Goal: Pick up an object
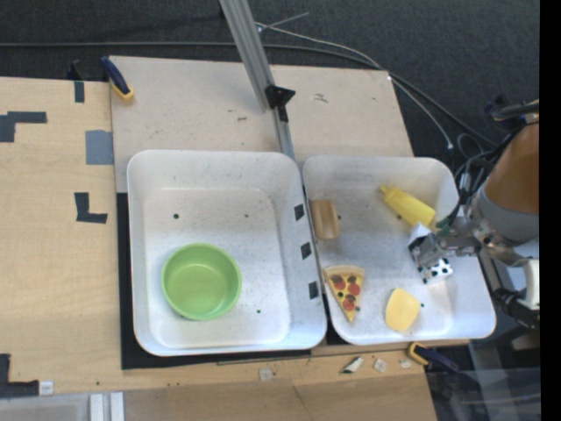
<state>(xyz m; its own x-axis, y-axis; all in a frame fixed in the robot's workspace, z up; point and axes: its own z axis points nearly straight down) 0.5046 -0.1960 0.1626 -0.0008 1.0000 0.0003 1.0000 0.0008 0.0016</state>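
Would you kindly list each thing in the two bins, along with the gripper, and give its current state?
Green bowl: upright, mouth up, in the left bin.
Yellow bottle: lying on its side in the right bin.
Wooden block: lying flat near the right bin's left wall.
Pizza slice: lying flat, toppings up.
Yellow piece: lying flat.
Die: resting beside the gripper.
Gripper: low over the right bin; holding nothing that I can see.

The arm (517, 187) is cut off at the right edge; the gripper (427, 254) finger state is unresolvable.
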